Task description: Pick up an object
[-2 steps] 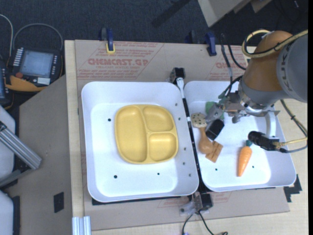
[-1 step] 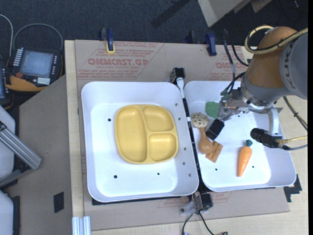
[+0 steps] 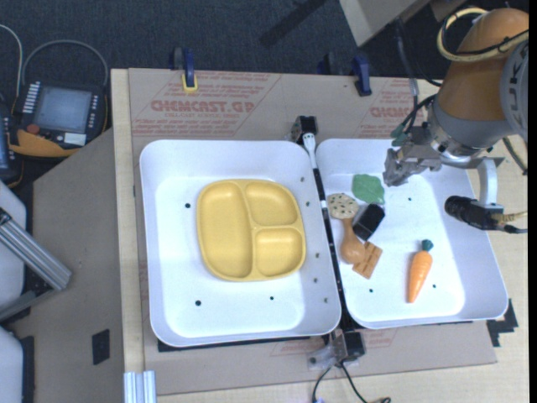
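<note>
Jaws [image 3: 403, 168] hang over the upper part of the right bin [image 3: 470, 300], just right of the green piece [image 3: 367, 187]; cannot tell whether they stand apart or together, the tips being dark and small against the grey wrist. Nothing visible between them. Grey arm with orange band [image 3: 482, 53] comes in from the right, above the green piece's far side. Green piece lies flat near the right bin's upper-left corner. Just below-left of it, a round tan cracker-like disc [image 3: 339, 205] with dark dots, close to the bin's left wall. Directly below the green piece, a small black block [image 3: 367, 221], tilted. Further below, a brown-orange lumpy item [image 3: 354, 248] touching an orange wafer-like piece [image 3: 367, 261]. Toy carrot [image 3: 419, 274], orange with green top, lies well right of and below the green piece, roughly upright in view, apart from the rest. Left bin [image 3: 168, 309], well left of the green piece, holds a yellow divided plate [image 3: 250, 227] with three compartments. Both bins rest on a brown board surface [image 3: 243, 95] with red lettering.
</note>
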Motion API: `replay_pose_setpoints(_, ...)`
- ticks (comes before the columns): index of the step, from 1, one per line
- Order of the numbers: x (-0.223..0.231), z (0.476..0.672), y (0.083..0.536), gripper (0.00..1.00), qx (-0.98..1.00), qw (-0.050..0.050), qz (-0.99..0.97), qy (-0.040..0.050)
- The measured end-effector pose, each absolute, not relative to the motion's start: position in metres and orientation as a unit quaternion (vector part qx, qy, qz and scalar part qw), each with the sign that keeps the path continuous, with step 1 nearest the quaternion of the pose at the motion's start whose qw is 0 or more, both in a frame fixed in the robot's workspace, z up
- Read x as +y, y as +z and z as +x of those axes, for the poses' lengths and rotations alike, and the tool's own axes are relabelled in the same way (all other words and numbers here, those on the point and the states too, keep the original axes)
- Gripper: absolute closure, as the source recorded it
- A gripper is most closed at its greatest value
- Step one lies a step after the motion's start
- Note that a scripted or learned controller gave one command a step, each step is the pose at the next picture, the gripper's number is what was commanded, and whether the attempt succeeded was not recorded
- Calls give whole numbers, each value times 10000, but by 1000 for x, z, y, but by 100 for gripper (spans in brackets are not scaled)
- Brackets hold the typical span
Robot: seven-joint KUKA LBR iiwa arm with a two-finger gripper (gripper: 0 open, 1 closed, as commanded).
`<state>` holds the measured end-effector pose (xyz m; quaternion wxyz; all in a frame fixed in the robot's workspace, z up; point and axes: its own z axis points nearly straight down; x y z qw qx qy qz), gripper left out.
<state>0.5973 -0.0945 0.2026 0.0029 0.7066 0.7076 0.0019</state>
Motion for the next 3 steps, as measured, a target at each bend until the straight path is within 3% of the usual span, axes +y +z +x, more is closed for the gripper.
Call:
replay_pose_setpoints(1,-95,606,264,100,7076,32,7066,20)
replay_pose_setpoints(2,-95,607,285,100,7075,25,7067,13)
replay_pose_setpoints(3,-35,602,280,100,7091,-14,7051,-2)
